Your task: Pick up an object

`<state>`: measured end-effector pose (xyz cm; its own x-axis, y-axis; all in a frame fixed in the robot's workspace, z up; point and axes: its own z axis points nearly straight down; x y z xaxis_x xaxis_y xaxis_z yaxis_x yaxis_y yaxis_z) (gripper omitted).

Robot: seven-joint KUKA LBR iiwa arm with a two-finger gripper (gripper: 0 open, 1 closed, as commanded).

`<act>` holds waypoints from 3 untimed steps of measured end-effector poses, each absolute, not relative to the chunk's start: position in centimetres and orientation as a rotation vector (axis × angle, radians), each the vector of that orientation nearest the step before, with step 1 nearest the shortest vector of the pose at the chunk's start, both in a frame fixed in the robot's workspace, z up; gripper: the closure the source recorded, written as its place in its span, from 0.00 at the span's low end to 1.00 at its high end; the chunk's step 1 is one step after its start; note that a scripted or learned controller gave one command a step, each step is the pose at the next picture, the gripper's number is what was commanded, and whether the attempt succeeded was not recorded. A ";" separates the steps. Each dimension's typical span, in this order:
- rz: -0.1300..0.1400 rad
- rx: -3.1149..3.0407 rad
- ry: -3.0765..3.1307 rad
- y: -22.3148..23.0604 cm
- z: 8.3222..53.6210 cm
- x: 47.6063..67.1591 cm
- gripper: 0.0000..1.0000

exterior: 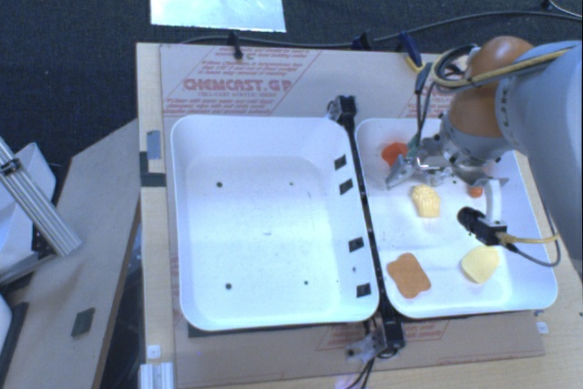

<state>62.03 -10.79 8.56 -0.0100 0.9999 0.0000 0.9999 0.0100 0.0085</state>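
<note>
Jaws of the gripper (421, 167) look spread open and hold nothing, hovering in the right bin (537, 282); corn piece (425, 200) lies just below and toward the camera from them, long axis roughly front-to-back, not touching.

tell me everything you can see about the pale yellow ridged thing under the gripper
The pale yellow ridged piece lies in the right bin, in its upper middle. It looks like a small plastic toy food, perhaps corn, short and stubby, with rows of bumps along its length. It lies flat on the white floor, long axis running roughly up and down the view. The gripper sits just above its top end; whether they touch cannot be told. No other item touches it.
</note>
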 end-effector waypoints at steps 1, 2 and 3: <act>-0.003 2.225 2.225 -9.8 8.4 52.8 0.00; 0.000 2.224 2.218 -15.0 8.5 51.7 0.00; 0.011 2.205 2.229 -10.4 8.6 60.4 0.00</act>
